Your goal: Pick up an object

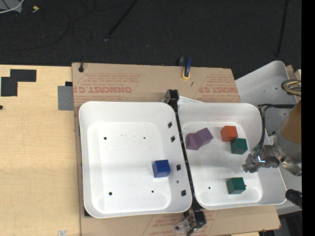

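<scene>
Nearest, a green cube (236, 185) in the right bin (216, 113), low and apart from the rest. Beyond, gripper (256, 162) hovering with nothing visibly held; opening impossible to tell. Farther still, second green cube (238, 145) touching an orange cube (229, 132): risk of nudging both, gripping neither.

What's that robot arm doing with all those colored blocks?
It's trying to pick one up. The gripper reaches into the right bin from the right side and hovers between two green blocks, one just above it in the picture and one below. It isn't holding anything yet. An orange block and a purple block also lie in that bin. A blue block sits alone in the left bin.
</scene>
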Motion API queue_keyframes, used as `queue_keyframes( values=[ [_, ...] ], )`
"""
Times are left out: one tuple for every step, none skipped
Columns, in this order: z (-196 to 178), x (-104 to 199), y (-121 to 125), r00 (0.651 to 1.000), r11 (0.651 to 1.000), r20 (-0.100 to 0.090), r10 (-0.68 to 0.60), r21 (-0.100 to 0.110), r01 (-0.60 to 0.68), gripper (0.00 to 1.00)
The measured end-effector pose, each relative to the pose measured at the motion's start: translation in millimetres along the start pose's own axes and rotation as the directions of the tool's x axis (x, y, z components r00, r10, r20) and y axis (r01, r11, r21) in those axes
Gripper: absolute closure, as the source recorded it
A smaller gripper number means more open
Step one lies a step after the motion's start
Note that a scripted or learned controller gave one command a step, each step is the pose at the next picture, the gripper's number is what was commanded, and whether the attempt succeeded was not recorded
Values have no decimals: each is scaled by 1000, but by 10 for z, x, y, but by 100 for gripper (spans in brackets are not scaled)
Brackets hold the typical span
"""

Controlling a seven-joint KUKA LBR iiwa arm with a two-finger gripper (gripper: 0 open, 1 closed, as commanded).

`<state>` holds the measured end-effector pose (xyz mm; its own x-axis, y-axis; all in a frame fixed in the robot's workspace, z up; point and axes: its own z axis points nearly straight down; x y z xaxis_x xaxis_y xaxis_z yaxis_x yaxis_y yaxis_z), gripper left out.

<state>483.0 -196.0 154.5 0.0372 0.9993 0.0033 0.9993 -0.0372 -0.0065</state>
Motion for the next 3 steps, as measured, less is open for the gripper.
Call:
queue_keyframes(
  values=[
    [-95,-9,0,1000,1000,0,0,0,0,100],
    [-190,-16,1,1000,1000,0,1,0,-1,100],
    [-284,-23,3,1000,1000,0,2,-1,-2,100]
  ],
)
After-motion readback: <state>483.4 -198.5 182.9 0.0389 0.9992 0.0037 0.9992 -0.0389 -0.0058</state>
